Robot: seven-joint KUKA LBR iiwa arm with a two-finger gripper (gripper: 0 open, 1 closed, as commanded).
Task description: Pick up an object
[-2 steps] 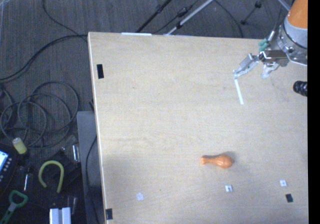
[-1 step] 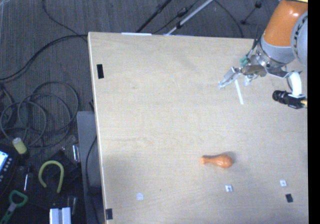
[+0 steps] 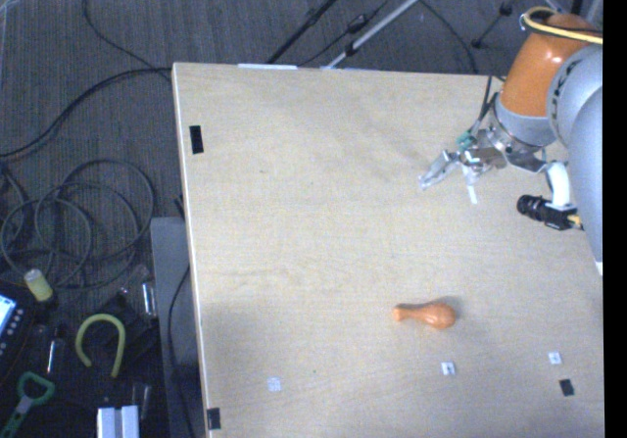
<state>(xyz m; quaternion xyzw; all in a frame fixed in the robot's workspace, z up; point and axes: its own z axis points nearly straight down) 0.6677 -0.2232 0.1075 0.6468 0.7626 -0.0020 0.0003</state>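
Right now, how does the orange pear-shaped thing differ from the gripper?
The orange object is smooth, rounded and lies flat on the bench; the gripper is pale metal, thin and spiky. The orange object lies loose near the front; the gripper sits farther back, joined to the arm. Both are over the same tan surface, apart from each other.

1. The worktop fills the middle and right of the view.
2. A pear-shaped object lies on the worktop toward its near right.
3. The gripper hangs behind it, well apart, by the right edge.
4. Cables lie on the floor to the left.
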